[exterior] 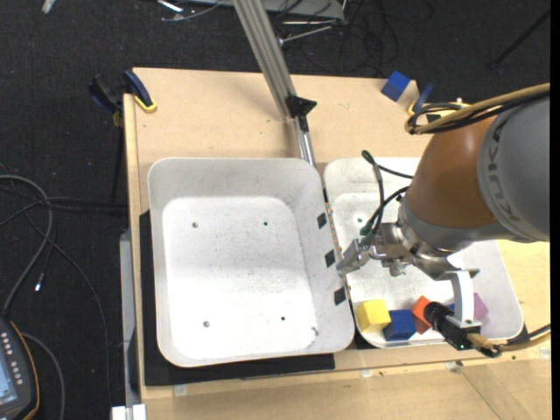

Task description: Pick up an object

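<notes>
On the left of the bench sits the wide left bin (175, 191), bare white inside. Beside it, the right bin (346, 182) has a yellow block (373, 313), a blue block (401, 325) touching it, then an orange piece (423, 309) near its front rim. Above them hangs the gripper (354, 257), gripping nothing; whether it is parted or closed I cannot tell.
</notes>
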`<state>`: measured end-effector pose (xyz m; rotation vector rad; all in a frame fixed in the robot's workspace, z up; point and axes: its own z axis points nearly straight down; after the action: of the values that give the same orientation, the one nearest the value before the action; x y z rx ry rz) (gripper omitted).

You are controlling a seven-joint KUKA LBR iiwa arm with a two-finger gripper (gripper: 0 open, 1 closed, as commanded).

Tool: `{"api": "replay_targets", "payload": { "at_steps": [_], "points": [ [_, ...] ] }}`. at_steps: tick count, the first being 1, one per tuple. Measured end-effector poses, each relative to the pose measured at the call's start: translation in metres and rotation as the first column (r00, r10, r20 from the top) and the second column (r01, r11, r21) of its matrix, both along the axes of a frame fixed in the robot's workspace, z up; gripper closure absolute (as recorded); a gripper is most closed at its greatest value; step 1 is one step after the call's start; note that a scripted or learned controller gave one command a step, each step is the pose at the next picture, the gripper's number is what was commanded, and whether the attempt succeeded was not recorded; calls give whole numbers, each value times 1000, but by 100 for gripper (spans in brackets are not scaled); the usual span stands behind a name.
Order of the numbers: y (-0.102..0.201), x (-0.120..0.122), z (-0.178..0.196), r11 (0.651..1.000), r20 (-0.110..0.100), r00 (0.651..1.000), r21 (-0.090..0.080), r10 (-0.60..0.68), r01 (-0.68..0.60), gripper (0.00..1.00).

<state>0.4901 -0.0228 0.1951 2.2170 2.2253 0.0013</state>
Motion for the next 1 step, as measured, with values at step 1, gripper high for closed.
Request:
{"api": "replay_targets", "payload": {
  "at_steps": [1],
  "points": [
    [-15,-1,0,1000,-1,1000,-1,-6,6,0]
  ]
}}
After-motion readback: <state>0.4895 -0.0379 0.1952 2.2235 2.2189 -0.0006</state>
